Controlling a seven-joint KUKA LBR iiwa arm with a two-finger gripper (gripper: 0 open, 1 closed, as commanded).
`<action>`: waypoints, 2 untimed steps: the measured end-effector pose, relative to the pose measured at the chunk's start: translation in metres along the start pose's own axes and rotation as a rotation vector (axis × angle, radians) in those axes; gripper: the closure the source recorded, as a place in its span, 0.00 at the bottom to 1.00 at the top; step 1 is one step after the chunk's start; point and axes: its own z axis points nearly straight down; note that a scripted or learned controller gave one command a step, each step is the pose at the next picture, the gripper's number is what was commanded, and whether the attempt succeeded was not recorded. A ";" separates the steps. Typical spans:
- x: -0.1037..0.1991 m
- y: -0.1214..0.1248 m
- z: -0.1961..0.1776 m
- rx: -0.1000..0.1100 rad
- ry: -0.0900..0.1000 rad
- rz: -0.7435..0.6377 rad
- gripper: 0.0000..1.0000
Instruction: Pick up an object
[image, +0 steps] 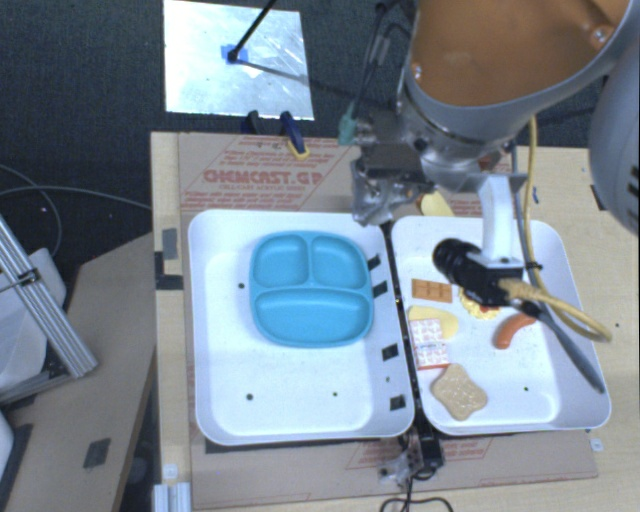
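The gripper (378, 205) hangs over the far end of the divider between the bins, and whether its fingers are spread I cannot tell. Toy food (waffle (432, 291), sausage (511, 330), bread (459, 391)) crowds the right bin (575, 400), so a descent here risks striking the rim.

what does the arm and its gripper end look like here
The arm is a bulky rounded grey body with a broad orange band. Its wrist narrows to a grey and silver metal gripper assembly. A yellow cable hangs beside it, and dark cables run along its left.
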 end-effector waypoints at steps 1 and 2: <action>0.057 -0.005 0.097 0.016 -0.005 0.005 1.00; 0.062 -0.001 -0.061 -0.011 0.006 0.007 1.00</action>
